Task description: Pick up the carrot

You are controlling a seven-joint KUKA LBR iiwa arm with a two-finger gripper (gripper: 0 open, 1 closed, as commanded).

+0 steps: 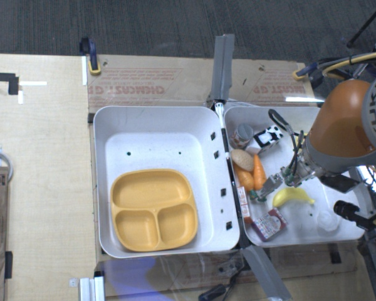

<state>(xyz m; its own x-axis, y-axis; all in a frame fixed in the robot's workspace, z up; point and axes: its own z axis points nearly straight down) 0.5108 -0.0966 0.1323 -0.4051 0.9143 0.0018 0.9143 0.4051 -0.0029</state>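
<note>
Carrot (259, 172), one, lies in the right bin (357, 234); gripper (271, 186) beside it, finger spread perhaps unreadable.

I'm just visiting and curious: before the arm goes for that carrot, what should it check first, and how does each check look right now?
1. Carrot in sight, in the right bin: ok.
2. Tool close to the carrot: ok, just to its right.
3. Tool holding the carrot: not ok, nothing seen between its fingers.
4. Fingers open enough: cannot tell.
5. Room around the carrot: not ok, a tan bread-like piece crowds it.
6. Banana out of the way: cannot tell; it lies beside the tool.
</note>
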